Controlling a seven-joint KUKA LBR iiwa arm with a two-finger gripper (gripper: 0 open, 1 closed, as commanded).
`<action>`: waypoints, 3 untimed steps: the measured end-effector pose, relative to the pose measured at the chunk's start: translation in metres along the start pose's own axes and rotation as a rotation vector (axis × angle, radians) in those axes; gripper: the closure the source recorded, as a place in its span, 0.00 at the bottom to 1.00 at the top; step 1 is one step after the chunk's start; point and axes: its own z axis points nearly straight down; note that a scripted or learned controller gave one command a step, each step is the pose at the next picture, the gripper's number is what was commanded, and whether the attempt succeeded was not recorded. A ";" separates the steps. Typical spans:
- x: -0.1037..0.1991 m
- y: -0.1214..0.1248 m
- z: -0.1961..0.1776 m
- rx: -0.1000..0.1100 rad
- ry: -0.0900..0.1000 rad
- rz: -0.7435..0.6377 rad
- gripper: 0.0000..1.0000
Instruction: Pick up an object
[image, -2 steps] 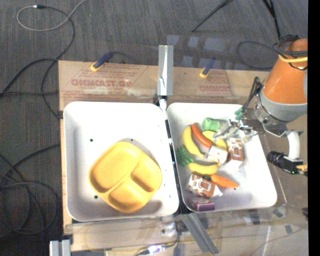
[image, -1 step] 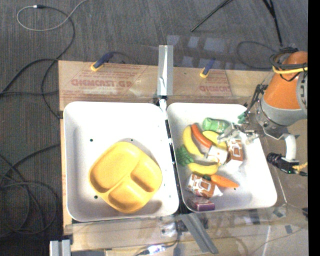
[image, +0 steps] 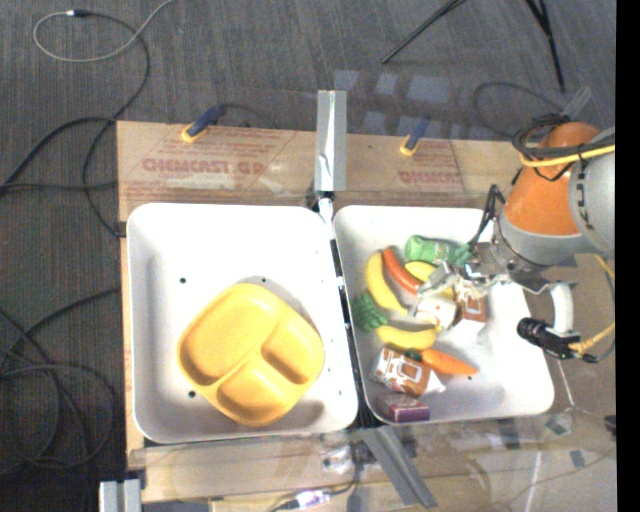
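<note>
Gripper (image: 452, 285): over right bin (image: 520, 395) among toy food (banana (image: 377, 283), carrot (image: 450, 363)); finger state cannot be told.

Below me lies a dark grey carpeted floor (image: 200, 60) with a fine ribbed weave. Thin black cables (image: 85, 35) loop and trail across it, one forming a coil at the upper left, others curving along the left edge and across the upper right. On the floor sits my bench, topped by a brown cardboard sheet (image: 215, 165) with faded red printing. Two clamps with yellow and blue grips (image: 200, 124) pinch its far edge. A narrow grey metal upright (image: 330, 140) stands at the middle of that edge. Lighting is even and soft, casting only faint shadows.
</note>
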 end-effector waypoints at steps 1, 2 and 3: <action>0.000 0.000 0.000 0.000 0.000 0.000 0.00; -0.015 0.046 0.019 -0.039 -0.016 0.008 0.00; -0.031 0.053 0.024 -0.050 0.000 0.153 0.00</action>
